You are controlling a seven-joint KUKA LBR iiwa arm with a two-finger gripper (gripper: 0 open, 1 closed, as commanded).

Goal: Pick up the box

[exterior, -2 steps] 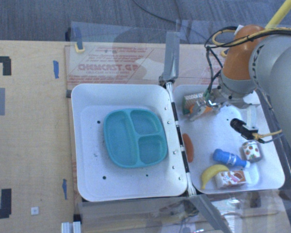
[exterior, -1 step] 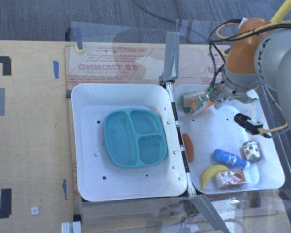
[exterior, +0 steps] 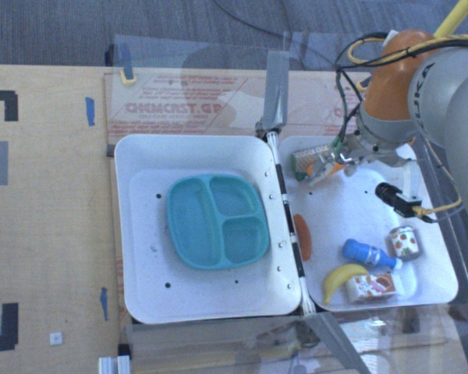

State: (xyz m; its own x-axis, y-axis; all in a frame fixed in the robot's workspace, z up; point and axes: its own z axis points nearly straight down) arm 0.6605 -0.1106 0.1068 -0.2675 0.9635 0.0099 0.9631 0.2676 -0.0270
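Over at the far-left corner of the right bin (exterior: pixel 351 209) we find the gripper (exterior: pixel 318 164), hanging low by the divider between the 2 bins, and from this slant I cannot tell whether it is open or closed; nothing can be made out in its grasp. Behind it the grey arm (exterior: pixel 448 84) sweeps in from the right, with the orange band (exterior: pixel 394 72) sitting bright above the wrist. Now, the prize: the box (exterior: pixel 372 287), red and white, lies flat down at the near edge of that same right bin, well apart from the gripper, on the opposite side of the bin floor. Right up against its left end curls a yellow banana (exterior: pixel 338 279), and just beyond it lies a blue bottle (exterior: pixel 366 253) on its side. Off the bottle's right end stands a small can (exterior: pixel 405 242) with a red and white label. Along the left wall of this bin there's a reddish sausage (exterior: pixel 303 237), stretched parallel to the divider, between gripper and banana. Across in the left bin (exterior: pixel 140 178), a teal plate (exterior: pixel 218 220) with 3 compartments rests flat in the middle, slightly turned. Both bins sit on the pale wooden bench (exterior: pixel 47 224).
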